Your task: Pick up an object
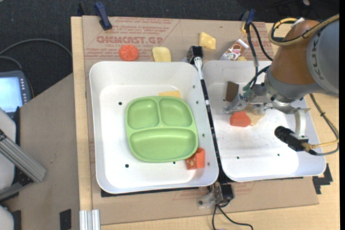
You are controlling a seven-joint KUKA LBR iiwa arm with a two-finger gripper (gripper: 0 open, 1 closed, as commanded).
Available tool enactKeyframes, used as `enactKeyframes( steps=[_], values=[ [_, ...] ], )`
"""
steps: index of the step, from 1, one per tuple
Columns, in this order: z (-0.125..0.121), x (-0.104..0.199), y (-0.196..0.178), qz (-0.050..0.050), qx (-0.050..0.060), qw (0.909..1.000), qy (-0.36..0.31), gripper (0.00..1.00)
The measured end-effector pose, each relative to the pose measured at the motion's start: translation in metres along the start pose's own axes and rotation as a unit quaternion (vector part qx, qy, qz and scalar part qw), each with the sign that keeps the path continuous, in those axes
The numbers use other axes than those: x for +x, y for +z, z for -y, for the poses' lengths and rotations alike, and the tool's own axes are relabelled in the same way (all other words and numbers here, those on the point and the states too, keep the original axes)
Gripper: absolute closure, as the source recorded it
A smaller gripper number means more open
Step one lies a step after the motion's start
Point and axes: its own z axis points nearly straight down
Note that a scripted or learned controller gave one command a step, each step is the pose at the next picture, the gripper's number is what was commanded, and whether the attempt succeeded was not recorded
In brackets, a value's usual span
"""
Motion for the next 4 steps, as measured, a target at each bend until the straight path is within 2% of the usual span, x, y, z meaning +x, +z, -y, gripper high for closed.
enactKeyframes(
  steps=[1,2,3,4],
  values=[
    [0.097,-0.026,0.019,0.001,0.006,1.0000,0.002,0.00],
    [0.014,0.003,0.018,0.002,-0.002,1.0000,-0.005,0.00],
    [-0.068,-0.057,0.017,0.005,-0.003,1.0000,-0.002,0.00],
    [0.005,-0.082,0.018,0.002,0.004,1.0000,0.001,0.00]
  ],
)
